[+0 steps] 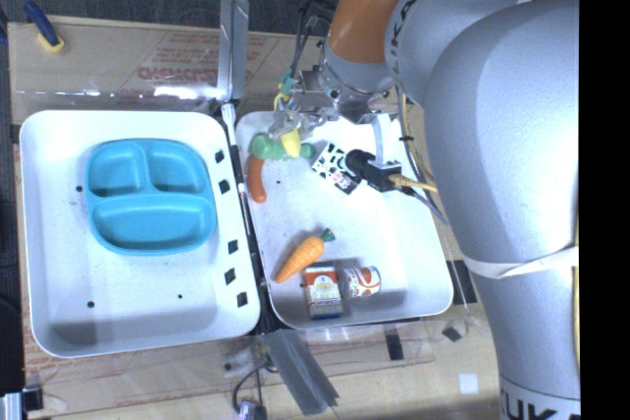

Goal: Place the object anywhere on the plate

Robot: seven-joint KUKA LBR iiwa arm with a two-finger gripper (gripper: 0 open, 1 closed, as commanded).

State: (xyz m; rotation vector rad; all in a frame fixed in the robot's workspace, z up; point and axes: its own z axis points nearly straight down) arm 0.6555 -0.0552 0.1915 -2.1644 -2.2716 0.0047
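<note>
Yellow-green toy point(276, 146) at far left corner of right bin point(413, 241), touching a small sausage point(257, 179). Gripper point(287, 125) right above it; jaw state cannot be told. Blue plate point(150, 193) in left bin point(59, 310). Carrot point(300, 257), cans point(340, 288) nearer.

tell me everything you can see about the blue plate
The blue plate is a light blue, rounded-rectangle divided dish that looks like smooth plastic. Raised ridges split it into three compartments: two smaller ones along the far side and one wide one along the near side. It lies flat, face up, on the floor of the left white bin, toward its far half, slightly rotated. Nothing rests in it, and it touches nothing but the bin.
</note>
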